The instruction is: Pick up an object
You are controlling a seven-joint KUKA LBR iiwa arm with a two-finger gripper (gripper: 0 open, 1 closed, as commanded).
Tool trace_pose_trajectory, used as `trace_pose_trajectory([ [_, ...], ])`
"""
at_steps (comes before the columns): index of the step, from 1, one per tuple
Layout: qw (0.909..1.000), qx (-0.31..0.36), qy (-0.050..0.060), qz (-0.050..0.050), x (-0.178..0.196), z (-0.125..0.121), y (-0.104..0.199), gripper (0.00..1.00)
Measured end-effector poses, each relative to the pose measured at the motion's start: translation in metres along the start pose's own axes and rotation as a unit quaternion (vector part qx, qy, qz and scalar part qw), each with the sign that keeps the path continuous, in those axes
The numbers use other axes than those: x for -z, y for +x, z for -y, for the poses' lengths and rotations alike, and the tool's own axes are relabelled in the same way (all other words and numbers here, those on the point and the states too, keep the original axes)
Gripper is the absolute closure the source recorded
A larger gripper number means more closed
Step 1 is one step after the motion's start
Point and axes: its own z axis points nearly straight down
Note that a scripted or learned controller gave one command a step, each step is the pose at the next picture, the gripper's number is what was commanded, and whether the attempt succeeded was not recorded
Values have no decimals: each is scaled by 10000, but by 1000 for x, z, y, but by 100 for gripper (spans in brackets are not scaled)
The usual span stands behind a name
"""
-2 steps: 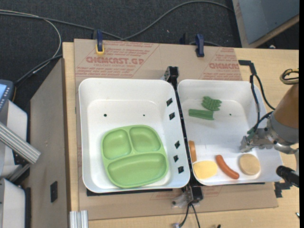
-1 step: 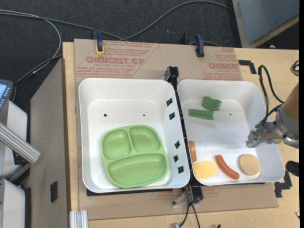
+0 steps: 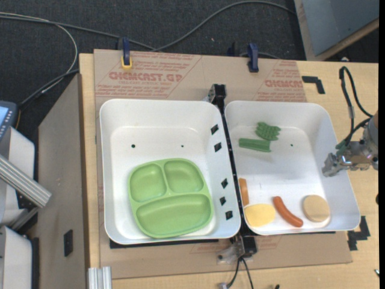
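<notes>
The right bin [image 3: 325,122] holds several toy foods. A leafy green piece [image 3: 268,130] lies at the back, with a green bean-like stick [image 3: 254,144] just in front of it. An orange stick [image 3: 243,191] rests against the bin's left wall. Along the front lie a yellow disc [image 3: 260,214], a red sausage [image 3: 288,212] and a tan round bun [image 3: 316,208]. My gripper [image 3: 334,164] hangs over the bin's right rim, apart from all the food and above and behind the bun. Nothing shows in its grasp.
The left bin [image 3: 114,161] carries a green divided plate [image 3: 170,196] in its front half. A black divider with clips [image 3: 221,155] runs between the bins. Cables [image 3: 352,101] loop near the arm at the right. Two clamps [image 3: 126,52] hold the cardboard at the back.
</notes>
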Motion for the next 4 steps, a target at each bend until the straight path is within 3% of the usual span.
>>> trace_pose_trajectory([
  [1, 10000, 3, -3, 0, 63, -6, -2, 100],
  [4, 10000, 28, 19, -19, 60, -69, 164, 100],
])
